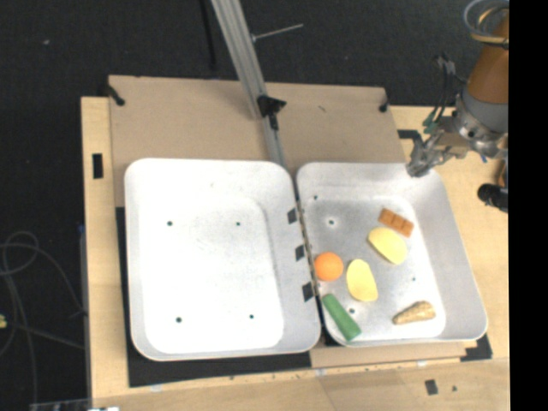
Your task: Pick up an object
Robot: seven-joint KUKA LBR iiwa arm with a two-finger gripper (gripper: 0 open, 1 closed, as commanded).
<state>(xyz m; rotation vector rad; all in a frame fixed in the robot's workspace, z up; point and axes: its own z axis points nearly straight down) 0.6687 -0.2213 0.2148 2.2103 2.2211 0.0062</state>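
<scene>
Up at the right edge of the frame, the gripper (419, 163) hangs over the upper right corner of the right bin (445, 202), right at its rim, and nothing shows between its fingertips. How wide it stands is too small and blurred to call. Above it the grey wrist climbs to the orange band (491, 75) in the top right corner, with dark cables trailing beside it.

Down into the right bin now, where every object sits. Nearest the gripper, but still apart from it, a small orange-brown block (396, 222) lies in the upper right part of the bin. Just below and left of it, a pale yellow piece (388, 246) lies tilted. Further down toward the bin's middle, a second yellow piece (361, 280) stands longer than wide, and an orange ball (329, 267) sits just beside it on the left, near the bin's left wall. Below the ball, a green stick (342, 317) lies on a diagonal at the lower left corner, close under the second yellow piece. Over at the lower right, a tan, cone-like piece (414, 313) lies well apart from the rest.

Across the divide, the left bin (205, 255) sits edge to edge with the right one, showing a few dark dots on its floor. Both rest on a light wooden bench (98, 255), and a grey metal pole (244, 50) slants from the top of the frame down to the seam between the bins.
</scene>
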